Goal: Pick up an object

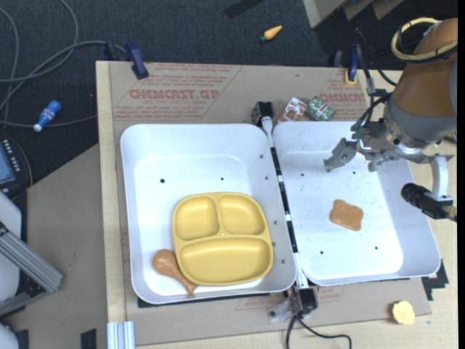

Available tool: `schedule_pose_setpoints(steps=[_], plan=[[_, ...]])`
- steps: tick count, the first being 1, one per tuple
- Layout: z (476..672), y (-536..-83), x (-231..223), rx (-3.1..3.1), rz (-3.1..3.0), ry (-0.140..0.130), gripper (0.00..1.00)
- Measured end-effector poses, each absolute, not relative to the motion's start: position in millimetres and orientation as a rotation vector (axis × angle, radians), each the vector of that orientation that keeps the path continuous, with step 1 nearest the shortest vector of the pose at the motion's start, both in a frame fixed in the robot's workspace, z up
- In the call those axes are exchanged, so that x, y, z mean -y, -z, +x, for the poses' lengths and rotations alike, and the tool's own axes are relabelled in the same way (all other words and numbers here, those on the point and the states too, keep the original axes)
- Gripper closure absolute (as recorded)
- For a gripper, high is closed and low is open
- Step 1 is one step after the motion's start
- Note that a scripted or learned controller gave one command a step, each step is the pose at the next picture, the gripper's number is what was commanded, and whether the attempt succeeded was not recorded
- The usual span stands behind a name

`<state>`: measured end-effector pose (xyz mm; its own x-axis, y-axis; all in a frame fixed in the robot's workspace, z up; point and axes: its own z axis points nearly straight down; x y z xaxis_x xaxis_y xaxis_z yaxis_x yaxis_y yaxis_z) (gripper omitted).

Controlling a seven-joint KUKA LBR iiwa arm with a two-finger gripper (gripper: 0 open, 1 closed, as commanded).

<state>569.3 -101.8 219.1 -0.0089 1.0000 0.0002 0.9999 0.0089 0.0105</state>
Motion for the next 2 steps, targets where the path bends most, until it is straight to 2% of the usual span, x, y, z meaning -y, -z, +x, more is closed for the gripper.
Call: schedule_pose_setpoints(steps=[1,2], plan=[[539.7,-146,147,-2.22,2.231,0.009,0.0],[526.2,-86,149,-2.224,2.228,0.006,0.0]])
